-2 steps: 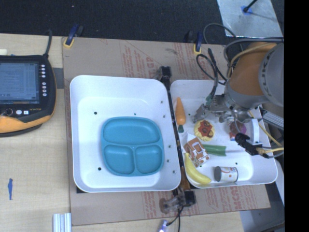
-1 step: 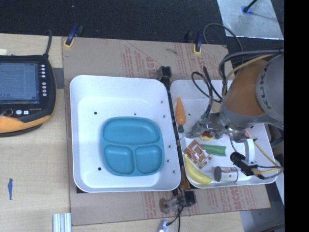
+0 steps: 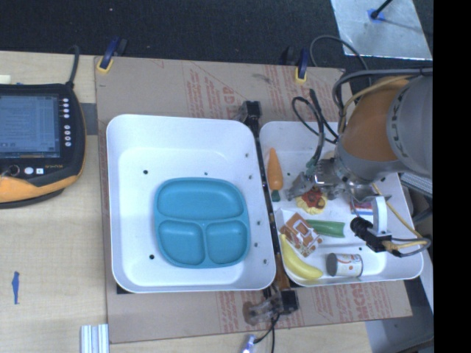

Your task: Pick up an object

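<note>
While the arm [image 3: 383, 134] is reached in from the right, the bench [image 3: 51, 248] is seen to carry two shallow white bins side by side. The left bin [image 3: 132, 145] is occupied by a blue divided plate [image 3: 201, 223] lying flat near its middle. The right bin [image 3: 401, 267] is crowded with small things, and the arm's wrist is lowered over its upper middle part. The claw [image 3: 318, 186] is placed just above a small red and yellow item [image 3: 313, 200]; whether it is open or closed cannot be told, and nothing is seen gripped in it. An orange carrot [image 3: 274, 170] is laid along the bin's left wall. A yellow banana [image 3: 298, 262] is curved along the lower left corner, with a brown and white packet [image 3: 299, 232] just above it. A green piece [image 3: 329, 228] is set beside the packet. A small can [image 3: 344, 265] is laid on its side near the bottom edge. To the far left, a control tablet [image 3: 33, 142] is rested on the bench.
</note>
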Robot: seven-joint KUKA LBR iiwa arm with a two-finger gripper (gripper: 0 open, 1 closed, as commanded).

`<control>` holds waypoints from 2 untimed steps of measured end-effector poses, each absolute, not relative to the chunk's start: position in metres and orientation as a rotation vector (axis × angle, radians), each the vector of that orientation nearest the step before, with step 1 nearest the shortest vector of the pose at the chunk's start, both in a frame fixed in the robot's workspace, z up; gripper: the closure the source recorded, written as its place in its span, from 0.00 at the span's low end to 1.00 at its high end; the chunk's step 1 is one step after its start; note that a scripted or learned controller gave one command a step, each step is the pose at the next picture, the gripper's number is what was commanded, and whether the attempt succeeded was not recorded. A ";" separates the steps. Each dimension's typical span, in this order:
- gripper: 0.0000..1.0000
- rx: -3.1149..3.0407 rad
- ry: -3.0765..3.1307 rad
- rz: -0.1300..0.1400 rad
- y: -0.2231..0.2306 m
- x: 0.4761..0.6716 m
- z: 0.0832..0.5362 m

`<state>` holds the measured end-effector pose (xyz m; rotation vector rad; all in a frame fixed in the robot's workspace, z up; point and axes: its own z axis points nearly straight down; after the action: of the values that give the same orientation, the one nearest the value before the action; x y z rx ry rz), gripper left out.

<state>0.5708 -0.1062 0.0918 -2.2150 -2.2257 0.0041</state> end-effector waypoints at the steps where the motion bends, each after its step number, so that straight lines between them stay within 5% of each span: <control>1: 1.00 -2.215 -2.237 -0.002 -0.107 0.574 0.107; 2: 0.00 -2.212 -2.235 0.004 -0.107 0.573 0.105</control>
<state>0.5726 -0.1073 0.1053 -2.2119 -2.2351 0.0038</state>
